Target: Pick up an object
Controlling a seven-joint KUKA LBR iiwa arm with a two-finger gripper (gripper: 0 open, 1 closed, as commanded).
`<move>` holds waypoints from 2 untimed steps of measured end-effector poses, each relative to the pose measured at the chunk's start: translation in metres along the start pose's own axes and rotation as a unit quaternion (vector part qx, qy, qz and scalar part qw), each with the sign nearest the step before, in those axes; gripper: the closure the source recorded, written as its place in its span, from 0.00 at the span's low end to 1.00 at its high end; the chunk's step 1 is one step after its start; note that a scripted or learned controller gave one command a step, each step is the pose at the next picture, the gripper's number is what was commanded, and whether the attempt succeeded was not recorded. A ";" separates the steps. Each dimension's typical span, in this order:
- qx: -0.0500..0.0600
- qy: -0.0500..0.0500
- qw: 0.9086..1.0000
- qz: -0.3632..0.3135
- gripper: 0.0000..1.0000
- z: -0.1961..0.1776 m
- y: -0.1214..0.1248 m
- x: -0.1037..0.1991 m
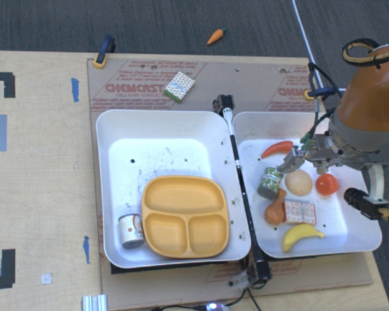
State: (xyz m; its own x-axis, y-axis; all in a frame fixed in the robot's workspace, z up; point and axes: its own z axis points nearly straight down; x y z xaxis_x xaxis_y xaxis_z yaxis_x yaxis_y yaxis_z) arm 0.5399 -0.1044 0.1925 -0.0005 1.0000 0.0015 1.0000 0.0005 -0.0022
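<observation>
Camera view: fixed, looking down at a slant on tabletop [39, 193] with two white bins.
Left bin [110, 141]: yellow divided plate [184, 216] at its 5 o'clock; small white cup [131, 230] lying on its side, touching the plate's 8 o'clock edge.
Right bin [362, 238], near row: yellow banana [301, 236] at the bin's 6 o'clock; patterned flat packet [300, 211] just above it; orange pear-shaped piece [276, 210] touching the packet's 9 o'clock side.
Right bin, middle row: beige round ball [299, 184]; red tomato [327, 184] just beside it at 3 o'clock; green-and-white can [270, 181] tilted, at the ball's 9 o'clock.
Right bin, far row: red pepper [276, 149] at the bin's 11 o'clock.
Tool [302, 161]: over the right bin, directly above the ball, between pepper and tomato; finger state cannot be told; nothing visibly held.
Arm [369, 109]: orange band, enters from 3 o'clock.
Behind bins: green-white box [179, 86] on the cardboard [136, 86].
Floor [149, 11]: small orange carrot [215, 37] at 12 o'clock.
</observation>
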 end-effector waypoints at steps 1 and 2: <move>-0.002 -0.001 1.000 0.001 0.00 0.089 0.004 -0.003; -0.002 -0.001 1.000 0.001 0.00 0.107 -0.001 0.011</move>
State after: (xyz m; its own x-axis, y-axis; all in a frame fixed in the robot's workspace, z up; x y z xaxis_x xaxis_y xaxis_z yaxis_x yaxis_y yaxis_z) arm 0.5387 -0.0929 0.0859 0.0007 1.0000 -0.0002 1.0000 -0.0007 0.0010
